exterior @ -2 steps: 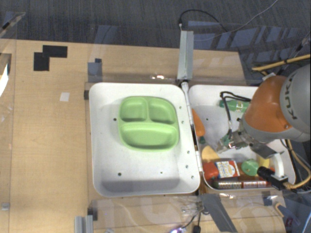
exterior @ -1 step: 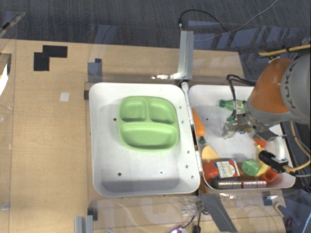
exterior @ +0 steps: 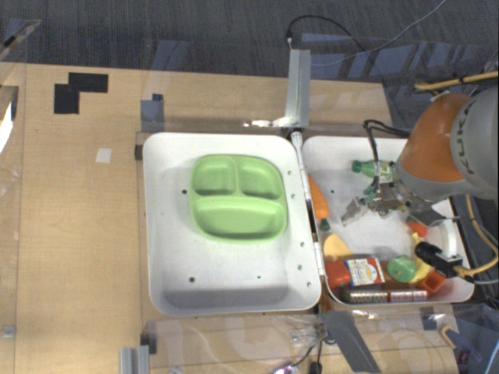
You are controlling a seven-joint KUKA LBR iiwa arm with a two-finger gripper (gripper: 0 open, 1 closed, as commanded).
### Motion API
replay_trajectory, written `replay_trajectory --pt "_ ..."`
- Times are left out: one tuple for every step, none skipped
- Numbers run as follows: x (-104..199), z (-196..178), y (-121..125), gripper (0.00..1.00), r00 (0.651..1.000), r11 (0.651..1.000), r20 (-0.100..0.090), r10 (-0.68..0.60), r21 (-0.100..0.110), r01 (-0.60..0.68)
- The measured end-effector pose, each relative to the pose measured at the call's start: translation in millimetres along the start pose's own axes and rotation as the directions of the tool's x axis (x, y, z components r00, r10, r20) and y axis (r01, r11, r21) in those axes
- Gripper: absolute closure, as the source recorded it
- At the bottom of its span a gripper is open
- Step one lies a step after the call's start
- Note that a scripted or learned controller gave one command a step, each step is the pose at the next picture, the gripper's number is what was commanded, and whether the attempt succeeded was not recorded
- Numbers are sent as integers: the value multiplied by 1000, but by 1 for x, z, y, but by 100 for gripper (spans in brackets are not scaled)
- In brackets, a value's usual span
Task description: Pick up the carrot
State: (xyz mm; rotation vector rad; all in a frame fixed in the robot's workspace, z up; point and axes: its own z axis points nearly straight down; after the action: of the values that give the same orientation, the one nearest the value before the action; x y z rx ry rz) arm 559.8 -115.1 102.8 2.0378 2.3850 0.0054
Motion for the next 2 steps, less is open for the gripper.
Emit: replay_trajectory --pt "0 -11 2 100 1000 1000 1 -3 -5 4" --pt "-22 -71 -73 100 970 970 1 -244 0 244"
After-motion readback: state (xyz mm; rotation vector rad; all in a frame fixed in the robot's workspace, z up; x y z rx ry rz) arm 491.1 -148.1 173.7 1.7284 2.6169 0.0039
